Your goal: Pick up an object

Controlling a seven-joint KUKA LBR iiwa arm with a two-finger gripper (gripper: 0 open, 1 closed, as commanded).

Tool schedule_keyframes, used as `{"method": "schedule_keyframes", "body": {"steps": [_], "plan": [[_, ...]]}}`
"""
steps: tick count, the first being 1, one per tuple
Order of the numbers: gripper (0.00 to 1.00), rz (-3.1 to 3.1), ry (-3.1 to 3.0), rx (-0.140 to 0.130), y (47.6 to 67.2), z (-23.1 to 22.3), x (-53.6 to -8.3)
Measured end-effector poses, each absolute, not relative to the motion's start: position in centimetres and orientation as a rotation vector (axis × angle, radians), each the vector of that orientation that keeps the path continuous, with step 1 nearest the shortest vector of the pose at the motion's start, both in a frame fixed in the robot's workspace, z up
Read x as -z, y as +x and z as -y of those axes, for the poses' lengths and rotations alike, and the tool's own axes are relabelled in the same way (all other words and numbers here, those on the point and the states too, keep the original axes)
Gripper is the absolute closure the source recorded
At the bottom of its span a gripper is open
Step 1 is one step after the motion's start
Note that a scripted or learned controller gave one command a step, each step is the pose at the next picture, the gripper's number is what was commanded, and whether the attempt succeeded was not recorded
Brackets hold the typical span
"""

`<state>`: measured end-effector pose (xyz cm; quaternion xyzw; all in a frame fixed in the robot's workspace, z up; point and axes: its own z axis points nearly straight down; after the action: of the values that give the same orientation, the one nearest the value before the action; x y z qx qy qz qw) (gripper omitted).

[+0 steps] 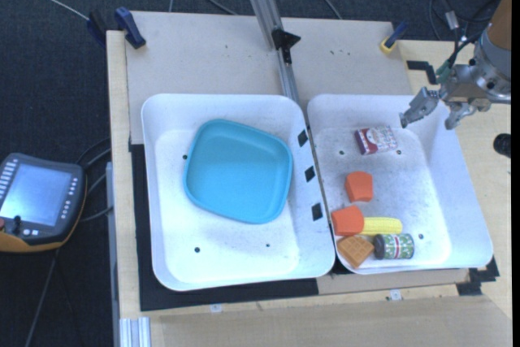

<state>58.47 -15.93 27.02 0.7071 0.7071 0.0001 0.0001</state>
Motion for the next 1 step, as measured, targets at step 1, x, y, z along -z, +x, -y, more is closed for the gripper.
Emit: {"method": "schedule_keyframes", "body": {"steps": [1], "plan": [[0.0,-2.224,2.223,0.003,58.36,15.14,-22.5]]}}
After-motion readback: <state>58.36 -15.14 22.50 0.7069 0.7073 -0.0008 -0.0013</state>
